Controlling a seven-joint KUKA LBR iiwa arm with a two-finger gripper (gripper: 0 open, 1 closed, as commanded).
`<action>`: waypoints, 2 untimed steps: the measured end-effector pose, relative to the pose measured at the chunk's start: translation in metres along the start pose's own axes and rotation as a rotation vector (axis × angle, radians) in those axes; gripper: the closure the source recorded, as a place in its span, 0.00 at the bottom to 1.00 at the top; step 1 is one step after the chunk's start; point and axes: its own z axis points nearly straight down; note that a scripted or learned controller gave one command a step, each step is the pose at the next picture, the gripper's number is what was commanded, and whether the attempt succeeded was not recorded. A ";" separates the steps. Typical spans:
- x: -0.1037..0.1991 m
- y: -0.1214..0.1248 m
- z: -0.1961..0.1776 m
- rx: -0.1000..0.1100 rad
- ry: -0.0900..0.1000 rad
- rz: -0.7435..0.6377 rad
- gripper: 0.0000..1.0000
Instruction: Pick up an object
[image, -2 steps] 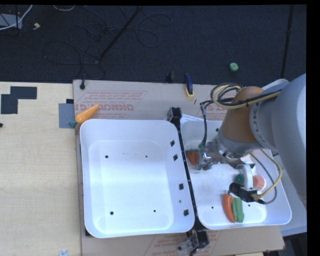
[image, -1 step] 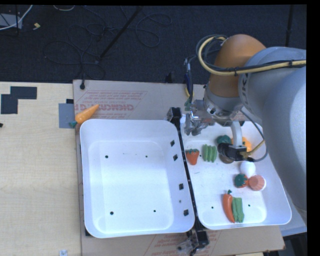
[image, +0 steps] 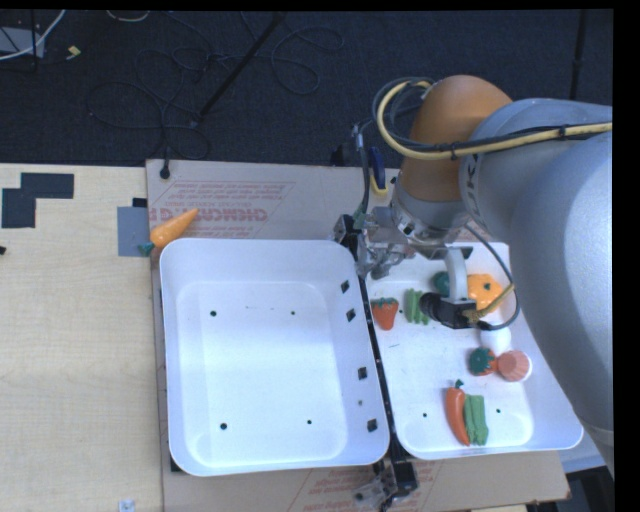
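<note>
Camera view: a small orange-red strawberry-shaped toy (image: 385, 313) lies in the right shallow white bin (image: 540, 432), near its left wall, just beside a short green ridged piece (image: 413, 306). Close above them hangs the two-finger gripper (image: 383, 258); whether it is open I cannot tell. Lower in that bin, an orange carrot toy (image: 456, 414) touches a green pod (image: 476, 419). On the surface, another orange carrot (image: 172, 227) lies beside the left white bin (image: 180, 440).

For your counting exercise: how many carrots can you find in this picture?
2. One carrot lies outside the bins, past the left bin's far corner; the other carrot lies in the right bin, near front. The arm may hide more.
</note>
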 end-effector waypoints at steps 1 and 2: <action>0.022 -0.007 0.000 0.001 0.000 0.000 1.00; 0.043 -0.007 0.000 0.001 0.000 0.000 1.00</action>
